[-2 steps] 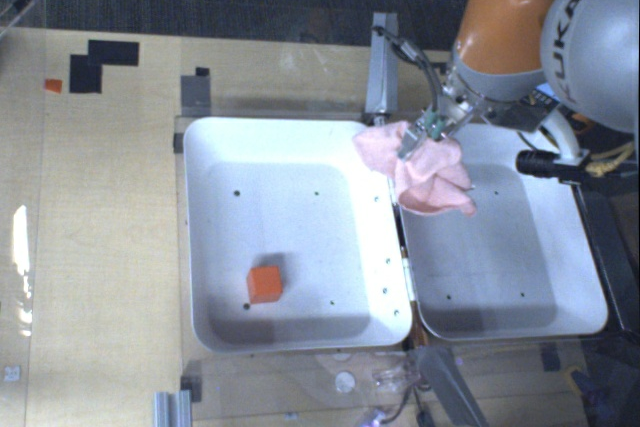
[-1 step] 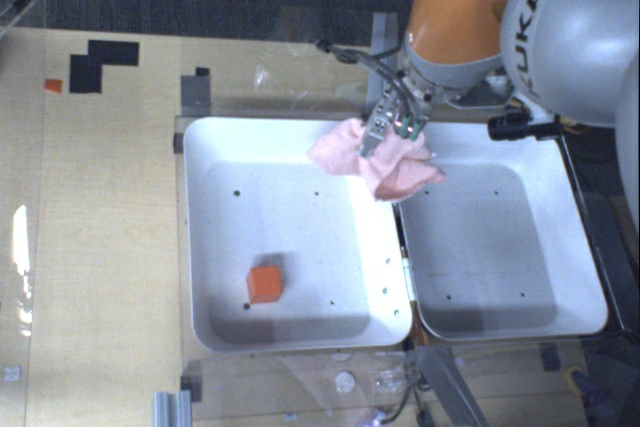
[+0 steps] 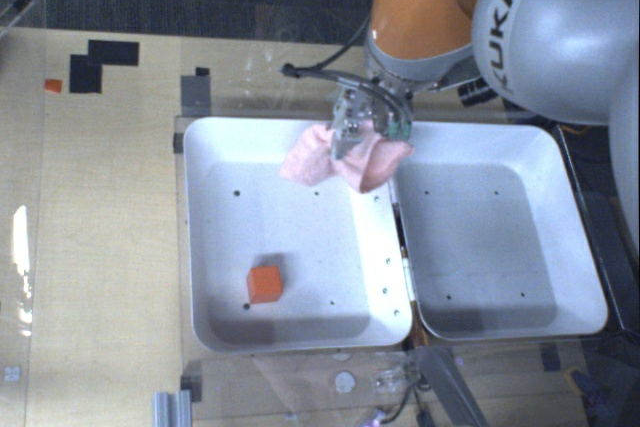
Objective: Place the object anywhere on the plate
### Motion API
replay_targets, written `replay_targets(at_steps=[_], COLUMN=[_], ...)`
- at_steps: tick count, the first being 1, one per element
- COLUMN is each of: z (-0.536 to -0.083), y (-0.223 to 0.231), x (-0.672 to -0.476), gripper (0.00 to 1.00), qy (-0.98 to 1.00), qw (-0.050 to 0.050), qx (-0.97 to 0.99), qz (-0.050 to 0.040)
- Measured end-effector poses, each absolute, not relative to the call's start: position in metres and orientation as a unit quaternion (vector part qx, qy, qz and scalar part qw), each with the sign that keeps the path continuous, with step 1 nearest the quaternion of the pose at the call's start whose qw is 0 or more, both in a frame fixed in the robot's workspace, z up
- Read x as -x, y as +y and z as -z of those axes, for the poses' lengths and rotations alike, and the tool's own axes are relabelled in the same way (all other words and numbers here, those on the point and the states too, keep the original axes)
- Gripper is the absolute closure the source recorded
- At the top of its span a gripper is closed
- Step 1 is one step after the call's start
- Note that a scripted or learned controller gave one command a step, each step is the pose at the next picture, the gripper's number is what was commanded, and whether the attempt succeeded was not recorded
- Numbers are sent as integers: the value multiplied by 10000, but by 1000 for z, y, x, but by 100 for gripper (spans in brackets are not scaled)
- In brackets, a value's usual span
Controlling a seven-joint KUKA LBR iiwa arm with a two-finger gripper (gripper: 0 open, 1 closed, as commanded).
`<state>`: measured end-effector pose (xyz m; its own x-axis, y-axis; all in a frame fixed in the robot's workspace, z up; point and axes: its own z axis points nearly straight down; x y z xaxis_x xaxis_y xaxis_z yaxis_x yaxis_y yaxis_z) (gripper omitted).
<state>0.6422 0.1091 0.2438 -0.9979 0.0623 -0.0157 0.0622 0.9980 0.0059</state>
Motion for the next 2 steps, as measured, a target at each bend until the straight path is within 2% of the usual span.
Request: replay_targets(at_steps=[1,2], z=[-235,-236], y=[161,160], x=[-640,-641], gripper=[100,0], qy=[10000,10000], qw=[61,64], qx=[4,1], qz=[-25,-27])
